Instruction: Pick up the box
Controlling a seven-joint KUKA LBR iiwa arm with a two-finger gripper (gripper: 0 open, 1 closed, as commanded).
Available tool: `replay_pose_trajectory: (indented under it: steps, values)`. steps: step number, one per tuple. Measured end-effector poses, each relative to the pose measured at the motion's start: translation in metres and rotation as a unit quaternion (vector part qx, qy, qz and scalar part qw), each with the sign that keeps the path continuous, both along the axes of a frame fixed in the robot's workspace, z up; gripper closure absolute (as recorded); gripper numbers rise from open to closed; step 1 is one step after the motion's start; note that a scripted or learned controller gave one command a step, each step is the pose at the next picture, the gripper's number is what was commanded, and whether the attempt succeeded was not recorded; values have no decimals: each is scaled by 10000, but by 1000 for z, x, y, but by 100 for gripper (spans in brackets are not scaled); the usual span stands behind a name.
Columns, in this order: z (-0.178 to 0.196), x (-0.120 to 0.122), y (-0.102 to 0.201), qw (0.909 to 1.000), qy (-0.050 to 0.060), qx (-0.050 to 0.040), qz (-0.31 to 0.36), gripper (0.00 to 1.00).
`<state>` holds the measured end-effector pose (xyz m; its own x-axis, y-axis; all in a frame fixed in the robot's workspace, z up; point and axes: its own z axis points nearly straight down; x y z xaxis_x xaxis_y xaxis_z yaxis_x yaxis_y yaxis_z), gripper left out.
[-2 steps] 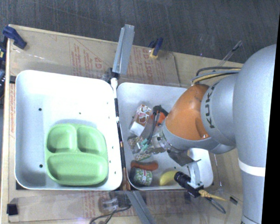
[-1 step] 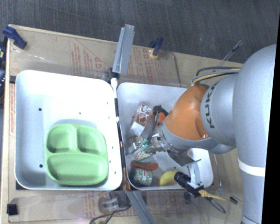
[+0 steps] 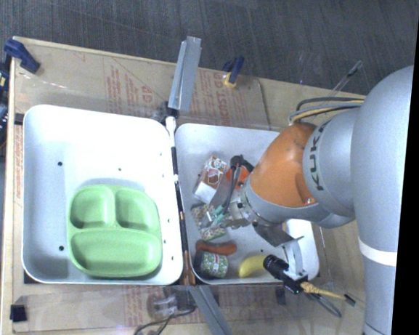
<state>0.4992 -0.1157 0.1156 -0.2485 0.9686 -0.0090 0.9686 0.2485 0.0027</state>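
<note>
Bench w/ two bins [image 3: 46,123]; "KUKA" on arm [image 3: 314,158]; claw [image 3: 219,209] state unclear, by box [image 3: 213,172].

Bright, even light falls from overhead, and the two white bins [image 3: 40,185] come close to washing out, their inner walls nearly without detail. Shadows are soft and short: a faint grey edge runs under the green tray [image 3: 115,231], and a darker patch lies beneath the arm [image 3: 318,173] over the right bin. A small hot glare spot sits on the bench [image 3: 118,332] near the bottom edge. The grey arm casing shows smooth, broad highlights. The dark floor [image 3: 99,8] at the top stays dim yet keeps its weave texture. Focus is moderate; the small items in the right bin look soft and slightly smeared. Straight edges stay fairly straight toward the frame borders.
</note>
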Motion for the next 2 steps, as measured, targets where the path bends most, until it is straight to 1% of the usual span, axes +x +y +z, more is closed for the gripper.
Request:
replay_pose_trajectory:
  steps: [1,2]
  values:
    - [0,0,0,10000,1,-3,7,0]
    - [9,0,1,10000,4,-5,26,100]
